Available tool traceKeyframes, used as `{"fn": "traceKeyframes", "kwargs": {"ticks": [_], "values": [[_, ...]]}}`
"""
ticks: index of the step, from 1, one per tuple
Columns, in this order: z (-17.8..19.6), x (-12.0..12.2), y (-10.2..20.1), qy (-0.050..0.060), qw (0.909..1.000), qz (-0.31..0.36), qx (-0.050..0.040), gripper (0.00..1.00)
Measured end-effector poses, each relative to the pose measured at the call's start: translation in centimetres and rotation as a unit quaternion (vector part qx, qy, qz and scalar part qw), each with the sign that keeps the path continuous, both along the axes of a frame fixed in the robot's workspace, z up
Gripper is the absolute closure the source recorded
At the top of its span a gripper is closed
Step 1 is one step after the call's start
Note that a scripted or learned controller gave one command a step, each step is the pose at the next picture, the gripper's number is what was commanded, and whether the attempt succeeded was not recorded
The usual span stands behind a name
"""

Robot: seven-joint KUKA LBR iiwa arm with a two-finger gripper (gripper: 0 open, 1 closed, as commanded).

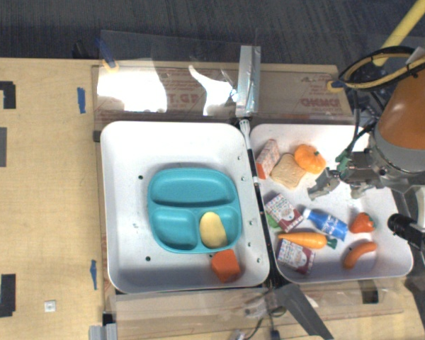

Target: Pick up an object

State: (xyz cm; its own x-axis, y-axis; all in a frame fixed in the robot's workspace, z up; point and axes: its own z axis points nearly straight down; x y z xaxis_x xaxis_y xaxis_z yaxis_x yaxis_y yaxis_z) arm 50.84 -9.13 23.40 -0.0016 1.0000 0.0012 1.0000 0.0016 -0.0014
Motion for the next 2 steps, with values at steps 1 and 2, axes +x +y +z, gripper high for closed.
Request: {"fn": "traceKeyframes", "kwargs": {"ticks": [1, 2], "values": [[-6.7, -0.5, -3.3, 0.002, 0.9999, -0.010, -0.0002, 0.00], [-14.6, -1.6, -5.9, -0.004, 1.0000, -0.006, -0.0004, 0.00]]}}
